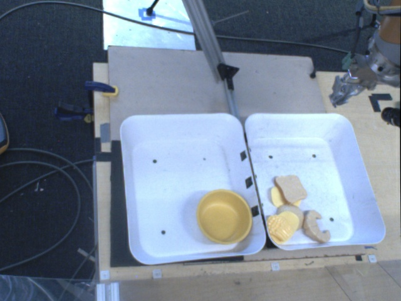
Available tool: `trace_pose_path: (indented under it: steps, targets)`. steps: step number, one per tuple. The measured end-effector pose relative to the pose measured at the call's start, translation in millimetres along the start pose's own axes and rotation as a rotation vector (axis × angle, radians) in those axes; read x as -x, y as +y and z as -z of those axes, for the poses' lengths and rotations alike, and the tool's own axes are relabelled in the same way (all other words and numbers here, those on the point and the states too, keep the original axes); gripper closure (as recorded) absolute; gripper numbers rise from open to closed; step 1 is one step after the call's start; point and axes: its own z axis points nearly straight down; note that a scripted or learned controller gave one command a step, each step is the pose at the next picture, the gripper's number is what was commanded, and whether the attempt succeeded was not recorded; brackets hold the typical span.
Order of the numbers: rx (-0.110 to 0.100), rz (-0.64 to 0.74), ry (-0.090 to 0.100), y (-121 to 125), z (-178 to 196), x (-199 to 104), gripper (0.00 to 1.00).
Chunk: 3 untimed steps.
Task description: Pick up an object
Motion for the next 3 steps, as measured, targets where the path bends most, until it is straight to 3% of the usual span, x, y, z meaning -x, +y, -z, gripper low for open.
trace_pose_path:
  steps: [2, 3]
  targets:
    - [-0.007, 0.004, 0.004, -24, -26, -104, 1.0]
    - [-0.006, 0.003, 0.004, -33, -23, -149, 1.0]
